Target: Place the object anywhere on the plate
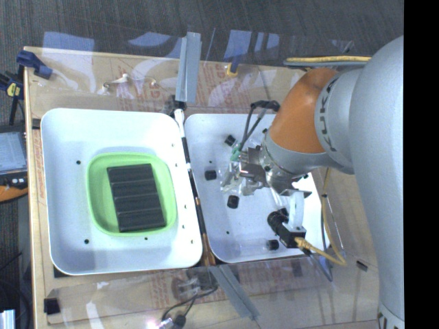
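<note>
A dark, ridged rectangular object (136,197) lies flat in the middle of the lime-green plate (97,184), which sits in the left white bin (58,136). My gripper (236,178) hangs over the centre of the right white bin (206,132), well to the right of the plate and apart from the object. Nothing shows in its grasp. The grey arm with its orange band (302,122) reaches in from the right and covers the right side of that bin.
A raised divider (191,184) runs between the two bins. Small black bits (228,140) lie on the right bin's floor near the gripper. Cables and a yellow hose (322,252) trail by the right bin's front corner. The wooden bench (103,81) surrounds both bins.
</note>
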